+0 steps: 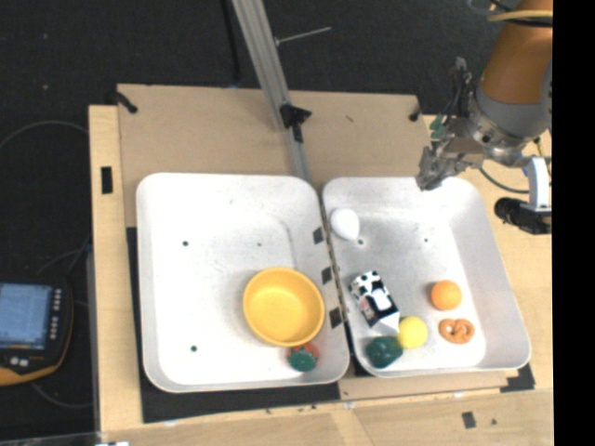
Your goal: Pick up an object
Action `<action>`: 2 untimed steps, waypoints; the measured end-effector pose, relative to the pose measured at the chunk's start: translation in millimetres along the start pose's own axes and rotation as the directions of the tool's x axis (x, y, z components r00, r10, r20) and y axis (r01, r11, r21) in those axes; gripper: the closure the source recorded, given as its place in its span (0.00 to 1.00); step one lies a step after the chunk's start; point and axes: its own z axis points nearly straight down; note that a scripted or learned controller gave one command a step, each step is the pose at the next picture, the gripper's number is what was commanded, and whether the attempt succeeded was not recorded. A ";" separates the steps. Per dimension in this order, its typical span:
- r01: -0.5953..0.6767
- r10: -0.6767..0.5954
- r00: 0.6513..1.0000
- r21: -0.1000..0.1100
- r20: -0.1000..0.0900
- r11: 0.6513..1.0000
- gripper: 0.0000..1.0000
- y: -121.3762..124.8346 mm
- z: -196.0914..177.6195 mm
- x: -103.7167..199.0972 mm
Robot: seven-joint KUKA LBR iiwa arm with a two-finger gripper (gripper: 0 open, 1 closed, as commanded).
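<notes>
Bench layout as I see it from the overhead camera: two shallow white plastic bins sit side by side on a tan board, the left bin and the right bin touching along their inner walls. The grey arm with its orange band enters from the right, and its two-finger gripper hangs over the far right part of the right bin, near the rim. I see nothing between the fingers; whether the jaws are spread or pressed together I cannot tell at this angle.

Candidate objects for the pick lie well apart from the gripper, toward the near side. In the right bin I count a small white rounded object near the inner wall, a black-and-white patterned box tilted beside that wall, a yellow ball just beside the box, a dark green rounded object at the near corner, an orange ball, and an orange pretzel-shaped ring near it. In the left bin, a yellow plastic bowl stands upright near the inner wall, with a small green-and-red object just beside its near edge.
</notes>
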 end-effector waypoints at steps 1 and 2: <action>0.000 0.000 1.000 0.007 -0.001 1.000 1.00 -11.5 11.0 53.2; 0.003 -0.003 1.000 0.008 -0.002 1.000 1.00 -30.6 20.4 110.1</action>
